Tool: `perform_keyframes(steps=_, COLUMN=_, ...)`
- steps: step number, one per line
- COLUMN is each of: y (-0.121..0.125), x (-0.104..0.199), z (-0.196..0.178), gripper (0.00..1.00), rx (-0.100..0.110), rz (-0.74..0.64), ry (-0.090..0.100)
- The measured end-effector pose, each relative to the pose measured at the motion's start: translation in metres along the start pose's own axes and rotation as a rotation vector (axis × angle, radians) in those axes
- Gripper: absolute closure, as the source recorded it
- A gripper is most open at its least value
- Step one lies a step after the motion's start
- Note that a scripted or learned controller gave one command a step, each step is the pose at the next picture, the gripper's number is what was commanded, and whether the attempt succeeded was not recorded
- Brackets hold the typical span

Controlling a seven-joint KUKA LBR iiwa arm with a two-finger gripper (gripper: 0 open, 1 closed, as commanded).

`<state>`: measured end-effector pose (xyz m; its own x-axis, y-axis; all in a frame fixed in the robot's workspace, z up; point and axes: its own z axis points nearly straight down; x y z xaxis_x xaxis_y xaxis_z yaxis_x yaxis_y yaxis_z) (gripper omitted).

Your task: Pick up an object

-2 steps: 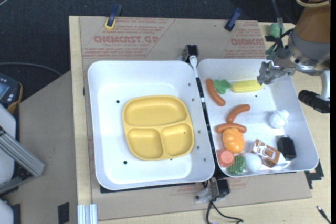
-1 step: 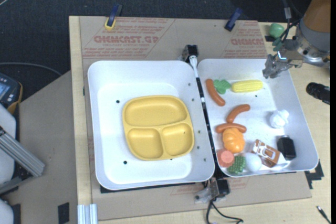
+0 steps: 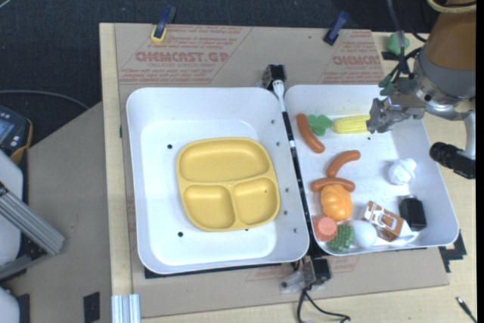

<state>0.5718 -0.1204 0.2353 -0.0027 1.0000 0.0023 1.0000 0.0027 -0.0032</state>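
Note:
The right bin [image 3: 435, 185] holds several toy foods. A yellow corn cob [image 3: 349, 125] lies at its back beside a green leafy piece [image 3: 321, 122] and a carrot-like orange stick [image 3: 308, 132]. Two sausages [image 3: 343, 161] [image 3: 333, 184] lie near the middle. An orange fruit [image 3: 336, 202], a red disc [image 3: 326, 228] and a broccoli [image 3: 344, 237] sit at the front. My gripper [image 3: 380, 119] hangs low at the corn cob's right end, close to it. I cannot tell whether it touches the cob.
The left bin [image 3: 151, 125] bears a yellow three-compartment plate [image 3: 227, 181]. In the right bin's right part lie a white crumpled piece [image 3: 401, 171], a black block [image 3: 413, 212], a brown-and-white packet [image 3: 384, 220] and a white egg [image 3: 364, 235]. Clamps [image 3: 160, 25] [image 3: 336, 28] grip the board's back edge.

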Motion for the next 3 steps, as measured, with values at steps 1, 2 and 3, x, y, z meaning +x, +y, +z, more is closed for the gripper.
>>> perform_keyframes(steps=1, y=-0.029, x=0.034, z=0.007, gripper=1.00, rx=0.001, rz=0.000, ry=0.000)
perform_keyframes(steps=2, y=-0.066, x=0.069, z=0.017, gripper=1.00, rx=0.002, rz=0.000, ry=0.000)
perform_keyframes(steps=3, y=-0.085, x=0.059, z=0.011, gripper=1.00, rx=0.000, rz=0.004, ry=-0.001)
